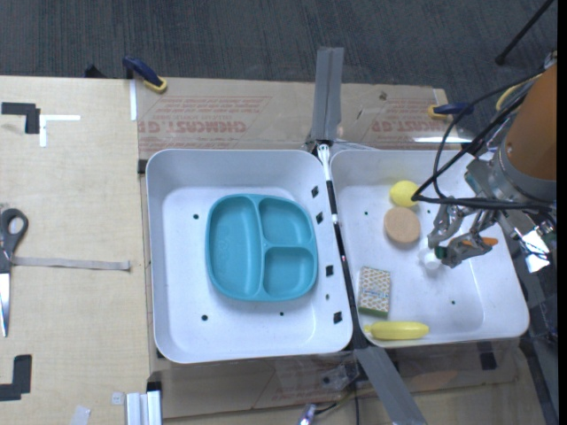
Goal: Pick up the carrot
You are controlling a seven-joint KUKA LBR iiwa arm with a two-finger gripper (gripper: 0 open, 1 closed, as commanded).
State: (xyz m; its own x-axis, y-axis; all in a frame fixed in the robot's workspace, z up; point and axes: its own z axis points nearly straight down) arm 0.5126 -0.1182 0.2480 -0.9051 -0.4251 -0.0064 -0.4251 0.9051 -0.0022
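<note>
Carrot (485, 241): I read the short orange sliver in the right bin (500, 321) as it, roughly 3 o'clock from bin centre. It's mostly covered by the gripper (454, 248) and cables, so the ID is a judgement and I can't read its lie or long axis.

Jaws: cannot tell if wide, narrow or on anything; the tip is a dark tangle from this angle. I'm not calling it a grasp. The gripper sits just at the carrot's 9 o'clock, low over the bin floor.

Neighbours:
- small white object (431, 259), touching or just beside the gripper at its 7 o'clock
- tan disc (401, 227), near, at 9 o'clock from the gripper
- yellow round fruit (403, 193), at 12 o'clock from the disc
- patterned block (374, 290) and banana (399, 329), well apart, towards 7 o'clock
- left bin (168, 264) holds a teal divided plate (262, 246)
- scissors (9, 237) on the desk (71, 193) at far 9 o'clock

Doing the step well, my take:
- Centre the jaws over the orange body, not the white piece. The current offset looks biased towards 9 o'clock.
- Close across the carrot's narrow width. Rotate the wrist if the axis runs along the closing direction.
- Go down to the bin floor before closing. It's a low, round thing and will roll out of a high pinch.
- Keep clear of the bin wall at 3 o'clock.
- Lift straight and slow, then check that orange shows between the jaws.
</note>
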